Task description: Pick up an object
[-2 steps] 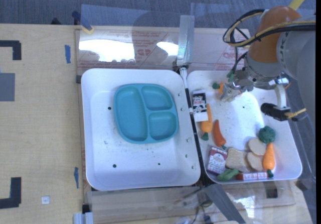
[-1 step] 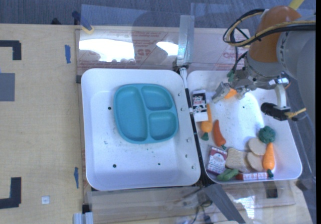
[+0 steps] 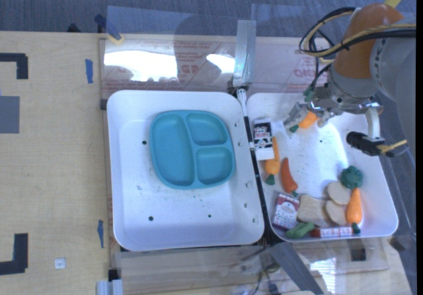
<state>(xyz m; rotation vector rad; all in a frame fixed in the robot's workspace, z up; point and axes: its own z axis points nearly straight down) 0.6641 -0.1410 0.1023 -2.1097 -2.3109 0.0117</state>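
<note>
A small orange toy piece [image 3: 307, 120] sits pinched between the fingers of the claw [image 3: 308, 115], lifted above the far end of the right bin [image 3: 386, 188]. Nearer in that bin lie a red and orange carrot-like piece [image 3: 288, 176], a small card [image 3: 263, 135] by its left wall, bread slices [image 3: 328, 202], a broccoli floret [image 3: 351, 176], a carrot [image 3: 355, 206] and a red packet [image 3: 286, 211]. The left bin [image 3: 125, 155], beside it on the tabletop [image 3: 46, 168], holds a teal divided plate [image 3: 192, 149].
</note>
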